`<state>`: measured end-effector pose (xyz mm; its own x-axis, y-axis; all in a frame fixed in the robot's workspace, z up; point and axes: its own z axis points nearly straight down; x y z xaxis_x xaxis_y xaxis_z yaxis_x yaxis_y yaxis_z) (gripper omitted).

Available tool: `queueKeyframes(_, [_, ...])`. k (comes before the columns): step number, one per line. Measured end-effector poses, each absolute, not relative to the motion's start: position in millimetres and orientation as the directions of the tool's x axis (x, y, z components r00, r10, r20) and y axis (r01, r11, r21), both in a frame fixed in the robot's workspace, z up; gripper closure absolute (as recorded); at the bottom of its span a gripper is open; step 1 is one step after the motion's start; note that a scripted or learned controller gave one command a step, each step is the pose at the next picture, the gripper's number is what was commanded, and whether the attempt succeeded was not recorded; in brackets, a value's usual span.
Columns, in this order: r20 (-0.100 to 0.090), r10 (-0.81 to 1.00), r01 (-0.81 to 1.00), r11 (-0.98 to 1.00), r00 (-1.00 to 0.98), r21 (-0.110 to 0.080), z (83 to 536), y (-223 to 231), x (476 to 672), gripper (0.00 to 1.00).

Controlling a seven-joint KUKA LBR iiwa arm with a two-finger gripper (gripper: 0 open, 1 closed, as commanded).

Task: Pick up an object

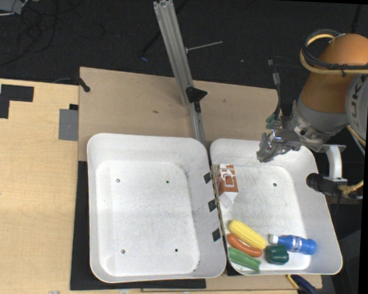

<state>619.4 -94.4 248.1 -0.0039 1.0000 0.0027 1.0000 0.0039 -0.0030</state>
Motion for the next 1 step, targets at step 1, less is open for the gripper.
queueKeyframes(1, [0.002,1.000,1.000,0.005,-0.005,-0.002,254.1,-40.6,623.4,1.00])
